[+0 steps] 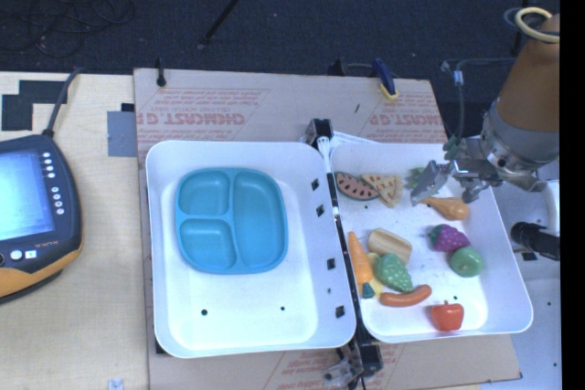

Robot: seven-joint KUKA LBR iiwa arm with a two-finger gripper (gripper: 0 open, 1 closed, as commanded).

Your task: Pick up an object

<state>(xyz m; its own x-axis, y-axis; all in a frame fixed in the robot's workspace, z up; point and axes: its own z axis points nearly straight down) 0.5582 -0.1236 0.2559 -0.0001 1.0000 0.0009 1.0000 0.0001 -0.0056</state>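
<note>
The right bin [512, 310] holds several toy foods: a watermelon slice [354, 187], a tan wedge [385, 189], a small orange piece [449, 208], purple grapes [448, 237], a green round fruit [466, 262], a bread roll [390, 244], a carrot [359, 258], a bumpy green vegetable [394, 273], a sausage [405, 296] and a red tomato [447, 315]. My gripper [428, 184] hangs low over the bin's far right part. It is just above and left of the orange piece, to the right of the tan wedge. I see nothing held in it.
The left bin [183, 315] carries a blue divided plate [230, 220]. A handheld control pendant [32, 210] lies on the bench at far left. Cardboard [238, 110] lies under both bins. A blue clamp [386, 78] sits at the cardboard's far edge.
</note>
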